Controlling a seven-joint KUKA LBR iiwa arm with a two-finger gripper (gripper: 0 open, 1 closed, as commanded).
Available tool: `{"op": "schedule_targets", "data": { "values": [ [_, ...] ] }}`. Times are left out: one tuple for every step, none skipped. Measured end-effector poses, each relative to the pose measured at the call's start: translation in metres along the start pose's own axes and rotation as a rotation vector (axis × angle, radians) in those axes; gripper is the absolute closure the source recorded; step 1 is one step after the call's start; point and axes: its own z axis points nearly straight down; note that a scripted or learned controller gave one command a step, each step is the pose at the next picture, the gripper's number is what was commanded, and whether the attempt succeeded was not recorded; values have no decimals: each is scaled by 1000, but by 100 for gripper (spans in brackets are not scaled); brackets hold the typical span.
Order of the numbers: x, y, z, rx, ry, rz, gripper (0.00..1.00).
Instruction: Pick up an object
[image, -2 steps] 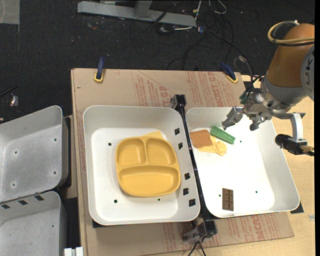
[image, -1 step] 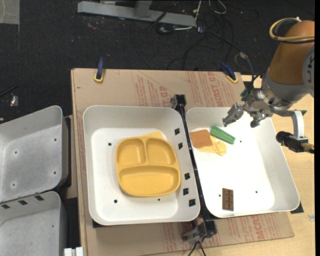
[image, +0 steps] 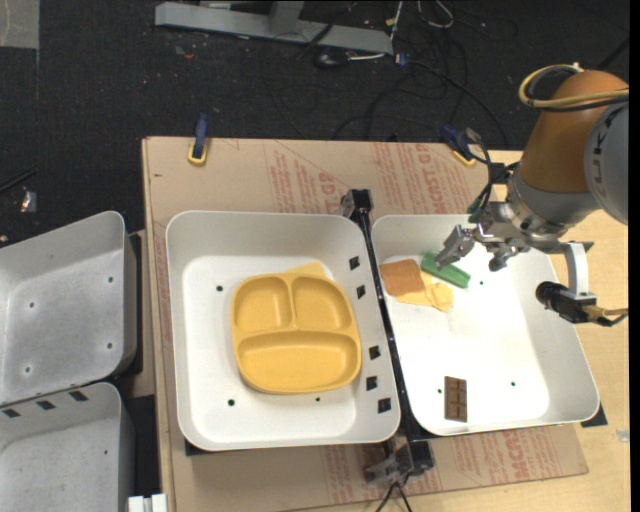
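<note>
From above, we see the gripper (image: 462, 243) at two o'clock over the right bin (image: 520, 400); we cannot tell its state. A green block (image: 445, 271) lies just beneath, touching the orange and yellow pieces (image: 412, 283). A yellow tray (image: 296, 335) sits in the left bin (image: 200, 300).

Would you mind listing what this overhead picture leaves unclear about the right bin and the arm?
- Tool: its fingers are too small and blurred to read, and whether they touch the green block.
- Yellow piece: partly covered by the brown piece and the green block.
- Arm: cut off by the right edge.
- Brown bar: too small to identify.
</note>
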Motion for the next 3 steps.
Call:
{"op": "schedule_targets", "data": {
  "values": [
    [-8, 1, 47, 0, 0, 1, 0],
    [-7, 1, 99, -2, 0, 0, 0],
    [-8, 2, 85, -7, -2, 1, 100]
  ]
}}
